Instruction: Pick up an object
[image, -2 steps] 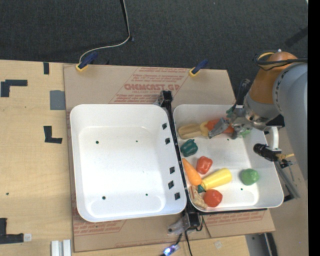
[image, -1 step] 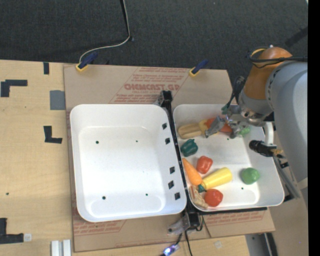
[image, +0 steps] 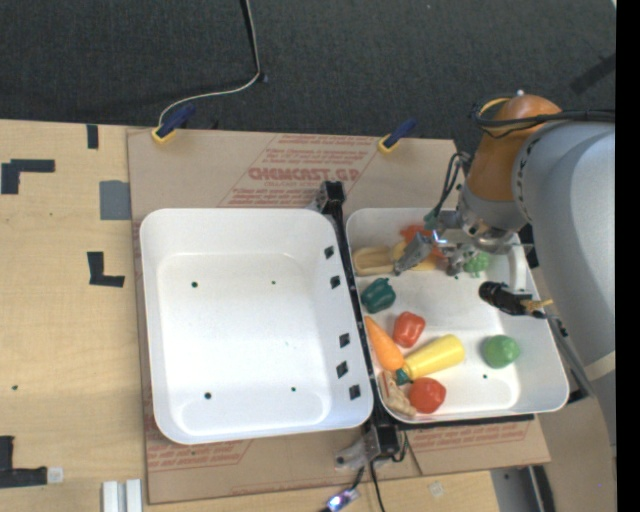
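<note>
My gripper (image: 430, 256) is low over the back of the right bin (image: 530, 395), open, with one grey finger (image: 408, 257) angled to the left. A small red and orange thing (image: 414, 237) lies right against it, and a pale tan piece (image: 371, 260) sits just left of the finger. A small green thing (image: 475, 264) is at the gripper's right side. Nothing is clearly held between the fingers. Nearer the front lie a dark green pepper (image: 378, 294), a red tomato (image: 408, 328), an orange carrot (image: 384, 345), a yellow cob (image: 433, 356) and a green ball (image: 500, 349).
The left bin (image: 160, 240) stands beside the right one, with a black divider (image: 343, 300) between them. A red piece (image: 427, 396) and a tan scrap (image: 398, 400) lie in the right bin's front corner. The grey arm (image: 570, 200) looms over the right side.
</note>
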